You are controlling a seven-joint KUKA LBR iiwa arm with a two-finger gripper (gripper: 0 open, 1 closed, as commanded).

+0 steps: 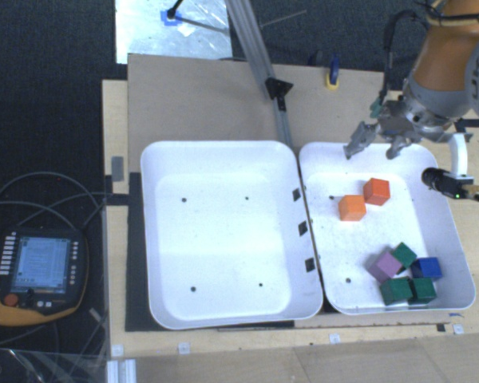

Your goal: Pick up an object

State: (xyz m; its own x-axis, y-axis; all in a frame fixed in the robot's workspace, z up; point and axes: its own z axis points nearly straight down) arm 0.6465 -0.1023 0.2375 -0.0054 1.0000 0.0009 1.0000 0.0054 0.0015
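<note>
Hovering claw (377,144) spread, orange cubes (364,199) below, row slanting up-right

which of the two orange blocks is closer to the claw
The redder orange block, lying nearer the right bin's far rim, is closer to the claw. The paler orange block sits beside it, toward the bins' divider.

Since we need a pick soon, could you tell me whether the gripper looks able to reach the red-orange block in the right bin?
Probably yes. The gripper, fingers spread, hangs just above the red-orange block with nothing between them; the orange block sits close beside it.
</note>
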